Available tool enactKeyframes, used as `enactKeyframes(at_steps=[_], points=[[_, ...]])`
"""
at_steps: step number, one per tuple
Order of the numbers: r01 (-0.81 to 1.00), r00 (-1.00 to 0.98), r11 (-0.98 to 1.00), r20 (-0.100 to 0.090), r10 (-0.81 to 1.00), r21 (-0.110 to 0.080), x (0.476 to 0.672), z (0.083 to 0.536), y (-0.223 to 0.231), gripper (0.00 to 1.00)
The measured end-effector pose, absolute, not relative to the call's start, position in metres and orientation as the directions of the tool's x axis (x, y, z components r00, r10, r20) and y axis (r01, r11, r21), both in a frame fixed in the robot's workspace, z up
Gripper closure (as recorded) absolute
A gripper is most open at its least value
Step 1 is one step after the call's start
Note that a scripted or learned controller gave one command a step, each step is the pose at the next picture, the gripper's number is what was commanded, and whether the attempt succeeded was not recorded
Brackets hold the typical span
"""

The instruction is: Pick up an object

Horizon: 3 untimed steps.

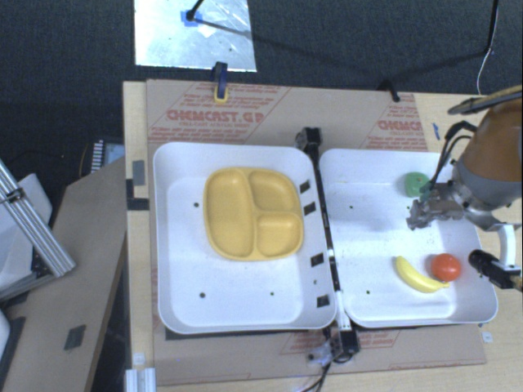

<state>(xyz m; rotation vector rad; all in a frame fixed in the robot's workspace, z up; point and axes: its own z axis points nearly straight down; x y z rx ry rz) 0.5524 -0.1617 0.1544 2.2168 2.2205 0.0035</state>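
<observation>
Right-hand bin [368,300] on your bench: hand [425,211] (grip state I cannot tell) hovers beside the green object [415,184], probably light, smooth, slippery, so pinch its middle.

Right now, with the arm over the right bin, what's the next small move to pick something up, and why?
Probably ease the gripper back toward the green object just behind it in the right bin and lower there. That is the nearest item. The banana and the red ball lie touching near the front edge, so they look harder to separate.
</observation>
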Motion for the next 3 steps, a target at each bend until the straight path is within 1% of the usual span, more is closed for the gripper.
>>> enactKeyframes(at_steps=[1, 2, 3], points=[[1.0, -0.005, 0.005, -0.002, 1.0, 0.005, 0.551, 0.217, -0.16, 1.0], [1.0, -0.005, 0.005, -0.001, 1.0, 0.005, 0.552, 0.237, -0.16, 1.0], [1.0, -0.008, 0.008, 0.001, 1.0, 0.001, 0.544, 0.232, -0.117, 1.0]])
